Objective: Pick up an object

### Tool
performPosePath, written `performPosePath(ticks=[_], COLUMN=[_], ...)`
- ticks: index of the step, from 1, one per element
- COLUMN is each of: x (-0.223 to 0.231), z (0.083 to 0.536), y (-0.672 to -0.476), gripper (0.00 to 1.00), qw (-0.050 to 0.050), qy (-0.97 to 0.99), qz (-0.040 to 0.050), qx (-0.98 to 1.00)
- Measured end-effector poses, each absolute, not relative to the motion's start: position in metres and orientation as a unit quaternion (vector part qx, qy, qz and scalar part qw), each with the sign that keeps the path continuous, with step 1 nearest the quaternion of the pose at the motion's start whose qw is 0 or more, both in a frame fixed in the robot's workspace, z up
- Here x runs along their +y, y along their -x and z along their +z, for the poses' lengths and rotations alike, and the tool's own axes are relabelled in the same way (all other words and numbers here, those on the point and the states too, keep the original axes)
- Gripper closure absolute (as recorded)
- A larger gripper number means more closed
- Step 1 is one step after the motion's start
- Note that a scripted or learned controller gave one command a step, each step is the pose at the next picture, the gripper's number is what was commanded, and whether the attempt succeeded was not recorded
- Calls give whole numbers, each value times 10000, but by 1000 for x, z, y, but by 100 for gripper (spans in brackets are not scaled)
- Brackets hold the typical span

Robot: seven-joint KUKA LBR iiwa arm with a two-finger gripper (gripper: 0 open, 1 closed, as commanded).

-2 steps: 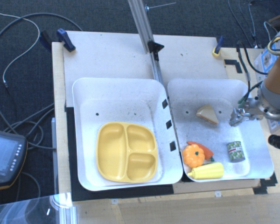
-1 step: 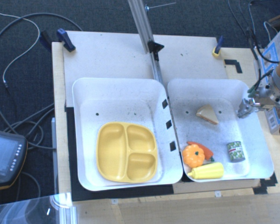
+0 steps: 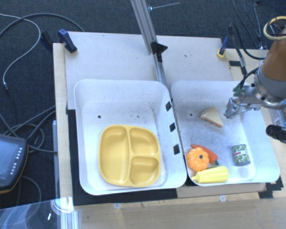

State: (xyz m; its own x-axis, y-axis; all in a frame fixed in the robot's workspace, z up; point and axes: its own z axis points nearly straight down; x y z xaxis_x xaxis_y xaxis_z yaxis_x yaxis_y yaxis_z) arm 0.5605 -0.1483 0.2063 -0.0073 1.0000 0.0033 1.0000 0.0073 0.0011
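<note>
In the right bin (image 3: 262, 175) lie several objects. A tan wedge (image 3: 212, 117) rests near the bin's middle. An orange pumpkin-like toy (image 3: 198, 159) sits at the front with a red piece (image 3: 209, 152) tucked behind it. A yellow cylinder (image 3: 212, 175) lies on its side against the front rim. A small green can (image 3: 240, 155) stands to the right of them. My gripper (image 3: 230, 111) hangs low over the bin floor, just right of the tan wedge and close to its edge. Nothing shows held in it.
The left bin (image 3: 86, 109) holds a yellow divided plate (image 3: 130, 155). A metal post (image 3: 145, 18) rises between the bins at the back. Blue clamps (image 3: 66, 39) sit at the bench's far corners, and cables (image 3: 243, 56) trail at the right.
</note>
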Motion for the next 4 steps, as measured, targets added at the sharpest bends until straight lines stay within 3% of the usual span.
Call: performPosePath(ticks=[4], x=[70], z=[220], y=[-557], gripper=[100], qw=[5], qy=[7046], qz=[-14], qx=[-7096])
